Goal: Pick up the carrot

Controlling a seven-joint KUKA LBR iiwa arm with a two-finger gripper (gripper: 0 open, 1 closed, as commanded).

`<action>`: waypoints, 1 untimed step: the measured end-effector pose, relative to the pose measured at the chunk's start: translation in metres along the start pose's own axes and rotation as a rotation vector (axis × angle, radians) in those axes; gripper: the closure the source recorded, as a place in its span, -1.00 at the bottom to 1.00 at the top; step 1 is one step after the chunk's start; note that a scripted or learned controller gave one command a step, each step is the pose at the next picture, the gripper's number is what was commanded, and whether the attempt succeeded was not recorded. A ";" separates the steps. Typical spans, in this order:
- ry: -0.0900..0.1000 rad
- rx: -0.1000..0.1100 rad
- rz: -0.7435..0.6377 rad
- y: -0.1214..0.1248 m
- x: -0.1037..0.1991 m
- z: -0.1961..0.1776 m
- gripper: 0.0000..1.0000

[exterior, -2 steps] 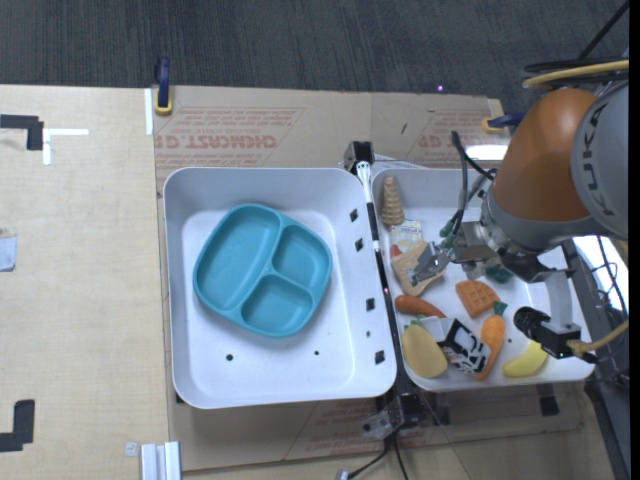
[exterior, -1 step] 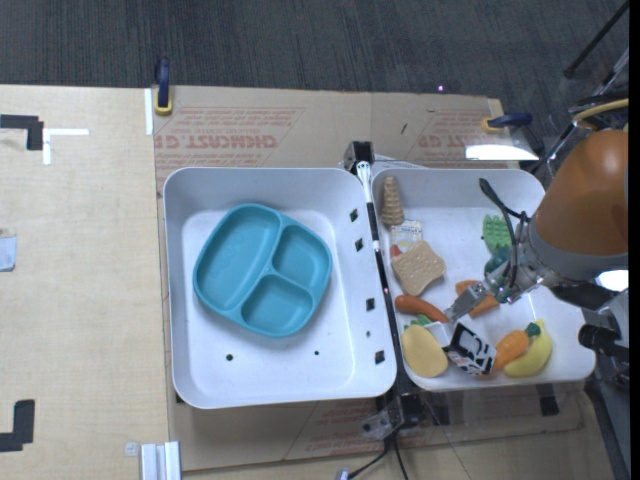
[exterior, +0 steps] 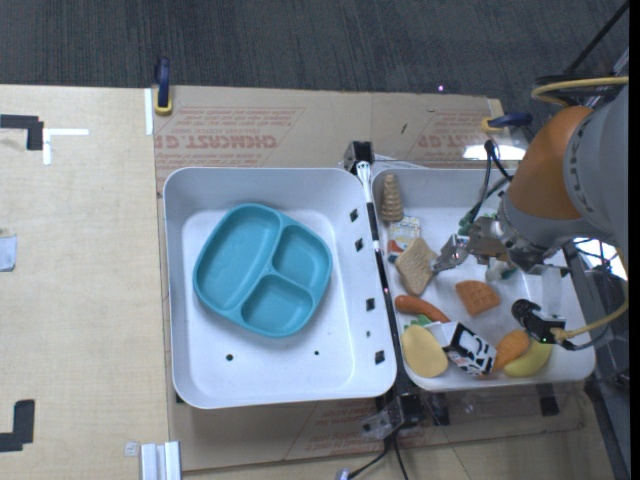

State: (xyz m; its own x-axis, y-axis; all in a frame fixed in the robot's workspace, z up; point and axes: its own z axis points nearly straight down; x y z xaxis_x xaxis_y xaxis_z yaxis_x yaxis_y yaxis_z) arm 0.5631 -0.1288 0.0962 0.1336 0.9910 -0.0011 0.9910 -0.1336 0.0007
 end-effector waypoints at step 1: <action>0.001 0.002 -0.134 -0.067 -0.051 0.005 -1.00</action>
State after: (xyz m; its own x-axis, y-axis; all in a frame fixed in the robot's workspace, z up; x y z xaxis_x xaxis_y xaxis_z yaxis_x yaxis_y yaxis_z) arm 0.4903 -0.1707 0.0916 0.0002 1.0000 -0.0002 1.0000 -0.0002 -0.0012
